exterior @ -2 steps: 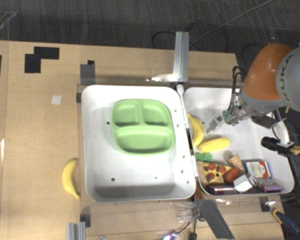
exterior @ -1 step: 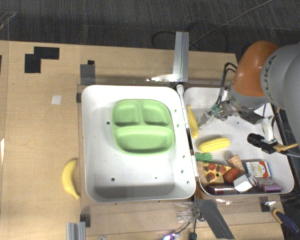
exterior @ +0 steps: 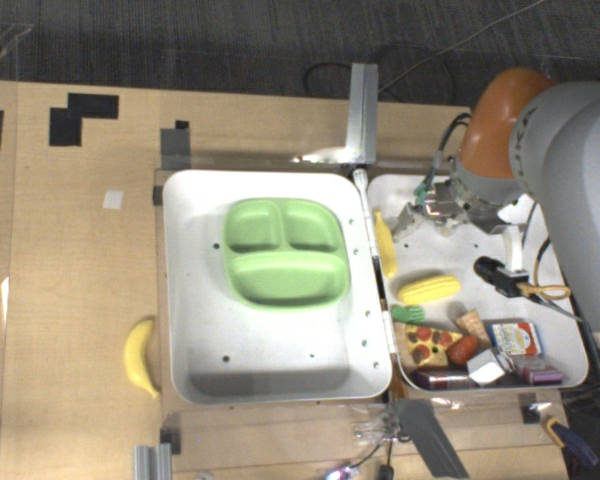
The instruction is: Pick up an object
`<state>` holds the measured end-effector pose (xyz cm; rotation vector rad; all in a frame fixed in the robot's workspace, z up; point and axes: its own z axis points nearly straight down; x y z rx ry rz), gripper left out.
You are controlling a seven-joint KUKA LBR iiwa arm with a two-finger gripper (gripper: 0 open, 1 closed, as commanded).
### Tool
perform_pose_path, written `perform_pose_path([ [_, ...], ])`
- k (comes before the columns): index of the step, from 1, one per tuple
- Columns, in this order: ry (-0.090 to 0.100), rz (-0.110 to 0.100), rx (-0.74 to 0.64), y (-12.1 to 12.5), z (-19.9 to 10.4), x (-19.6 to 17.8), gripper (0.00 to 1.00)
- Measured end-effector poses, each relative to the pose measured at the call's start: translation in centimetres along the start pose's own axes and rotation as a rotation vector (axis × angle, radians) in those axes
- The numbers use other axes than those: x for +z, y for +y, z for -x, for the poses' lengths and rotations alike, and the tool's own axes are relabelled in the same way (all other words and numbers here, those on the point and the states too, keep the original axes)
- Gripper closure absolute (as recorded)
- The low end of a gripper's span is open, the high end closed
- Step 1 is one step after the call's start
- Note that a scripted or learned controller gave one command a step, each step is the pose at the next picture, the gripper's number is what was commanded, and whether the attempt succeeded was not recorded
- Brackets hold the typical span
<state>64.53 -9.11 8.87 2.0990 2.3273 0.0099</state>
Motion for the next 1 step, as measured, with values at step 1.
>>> perform_pose_path([
  [1,0.0,0.002,0.054,-6.44,0.13,-0.21,0.0],
])
